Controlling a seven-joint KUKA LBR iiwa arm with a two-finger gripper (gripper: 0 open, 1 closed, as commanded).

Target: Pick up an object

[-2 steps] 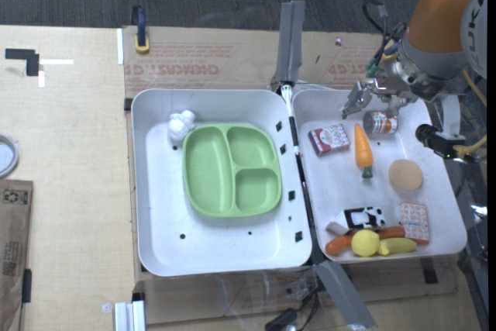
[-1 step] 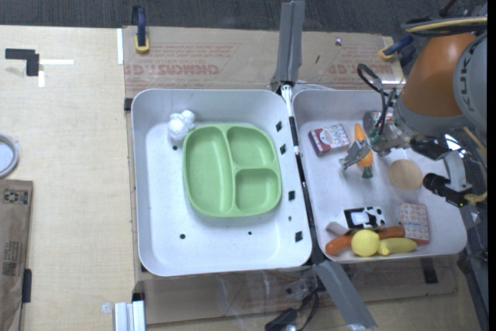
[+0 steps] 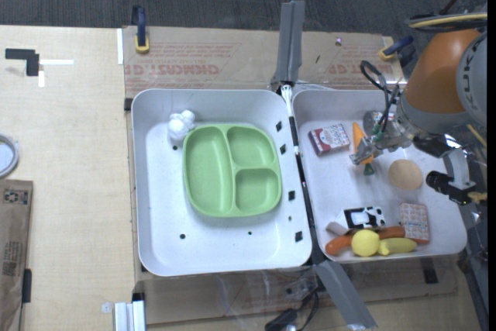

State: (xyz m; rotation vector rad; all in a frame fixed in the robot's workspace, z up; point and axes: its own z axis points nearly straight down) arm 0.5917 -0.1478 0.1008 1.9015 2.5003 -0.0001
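My gripper [image 3: 364, 160] hangs low over the right bin [image 3: 337, 201], its tip beside an orange piece [image 3: 357, 135] and a small green item [image 3: 370, 167]. From this angle the finger gap is hidden. A red-and-white packet [image 3: 329, 139] lies to the gripper's left. A tan egg-shaped object [image 3: 404, 174] rests just to its right. Along the bin's front sit a black-and-white item [image 3: 364, 217], a yellow lemon [image 3: 365, 243], a banana [image 3: 398, 246], a carrot [image 3: 339, 245] and a pink packet [image 3: 415, 221].
The left bin [image 3: 155, 190] holds a green divided plate [image 3: 232, 169] and a small white object [image 3: 180, 124] at its back left corner. A grey divider post [image 3: 291, 43] rises between the bins. A blue-and-yellow clamp [image 3: 139, 29] sits on the bench behind.
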